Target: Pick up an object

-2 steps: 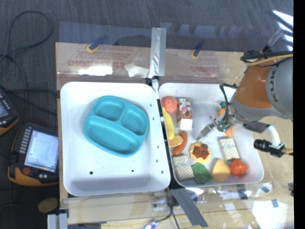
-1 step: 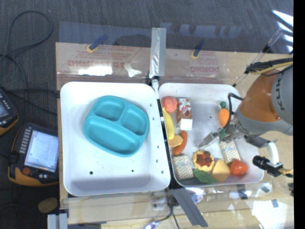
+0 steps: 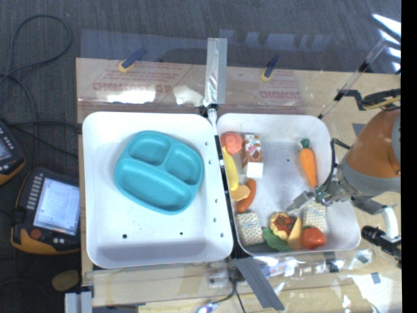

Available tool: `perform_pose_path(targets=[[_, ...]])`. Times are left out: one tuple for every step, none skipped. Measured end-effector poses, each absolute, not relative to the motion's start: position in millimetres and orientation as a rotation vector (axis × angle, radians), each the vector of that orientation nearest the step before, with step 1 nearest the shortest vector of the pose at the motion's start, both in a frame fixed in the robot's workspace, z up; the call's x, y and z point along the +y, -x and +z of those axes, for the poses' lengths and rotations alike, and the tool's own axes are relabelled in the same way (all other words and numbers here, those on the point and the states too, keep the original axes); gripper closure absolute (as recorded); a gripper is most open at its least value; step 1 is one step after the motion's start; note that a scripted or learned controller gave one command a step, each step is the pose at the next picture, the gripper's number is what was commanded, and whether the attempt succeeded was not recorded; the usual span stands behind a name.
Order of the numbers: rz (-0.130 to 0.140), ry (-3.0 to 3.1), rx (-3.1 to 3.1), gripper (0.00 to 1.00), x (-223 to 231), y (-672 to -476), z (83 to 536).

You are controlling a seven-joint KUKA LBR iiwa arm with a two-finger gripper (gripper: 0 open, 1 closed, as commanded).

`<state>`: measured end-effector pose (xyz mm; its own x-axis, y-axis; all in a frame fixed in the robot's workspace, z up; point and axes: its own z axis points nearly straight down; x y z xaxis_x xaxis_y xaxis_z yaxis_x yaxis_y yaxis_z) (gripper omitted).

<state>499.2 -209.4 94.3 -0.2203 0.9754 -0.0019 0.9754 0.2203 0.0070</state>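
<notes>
Right bin [image 3: 273, 124] mid open, toys [image 3: 242, 168] crowd left & front

Toy food in the right bin [image 3: 287, 124]

A carrot [image 3: 307, 163] lay lengthwise near the bin's right wall. A banana [image 3: 230, 169], a tomato [image 3: 230, 140] and a chocolate-topped slice [image 3: 252, 149] crowded its left wall; a pizza wedge [image 3: 284, 225], crackers [image 3: 249, 226] and a red strawberry [image 3: 313, 237] sat along the near edge.

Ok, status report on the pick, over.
Tool low in right bin, nothing seen between its fingers. Carrot just beside it, cracker below. Toy food crowds the near corner.
</notes>
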Motion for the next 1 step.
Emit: perform_pose_path(targets=[[0.004, -1.955, 2.448, 1.00, -209.8, -499.7, 102.9]])
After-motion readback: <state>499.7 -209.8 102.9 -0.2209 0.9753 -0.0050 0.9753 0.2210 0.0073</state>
